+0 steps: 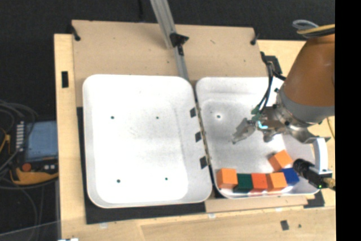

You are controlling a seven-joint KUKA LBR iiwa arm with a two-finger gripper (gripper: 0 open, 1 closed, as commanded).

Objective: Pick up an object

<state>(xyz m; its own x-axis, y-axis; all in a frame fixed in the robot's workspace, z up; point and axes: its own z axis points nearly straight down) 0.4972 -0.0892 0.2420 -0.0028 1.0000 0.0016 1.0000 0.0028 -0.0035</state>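
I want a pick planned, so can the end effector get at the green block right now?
Probably yes: the green block lies uncovered from above, though orange blocks flank it tightly, near the bin's front wall.

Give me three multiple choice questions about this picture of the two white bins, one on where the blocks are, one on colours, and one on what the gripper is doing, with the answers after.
1. Where do the blocks lie?
A. In the left bin
B. Along the near edge of the right bin
C. On the bench outside the bins

2. How many green blocks are there?
A. One
B. Three
C. None

3. What lies between the fingers of the gripper?
A. An orange block
B. A blue block
C. Nothing visible

Answers:
1 B, the blocks sit in a row against the right bin's near wall.
2 A, a single green block lies among the orange ones, with a blue block further right.
3 C, the gripper hangs over bare bin floor, apart from the blocks.
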